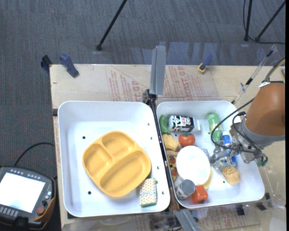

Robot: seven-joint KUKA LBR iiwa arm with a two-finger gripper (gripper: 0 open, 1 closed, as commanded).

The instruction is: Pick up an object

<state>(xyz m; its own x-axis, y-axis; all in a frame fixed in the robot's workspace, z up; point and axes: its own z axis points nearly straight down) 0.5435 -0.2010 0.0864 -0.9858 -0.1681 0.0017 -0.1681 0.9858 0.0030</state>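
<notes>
The claw [226, 159] is seen low in the right bin [253, 189], above a yellowish toy [230, 174]; its opening cannot be told. No label is readable.

The arm [267, 112] has a big, round, orange part that looks smooth and a bit shiny. Under it sits a grey ring. Black cables loop out from its side. The gripper [227, 156] is made of small grey metal parts with little blue bits.
</notes>
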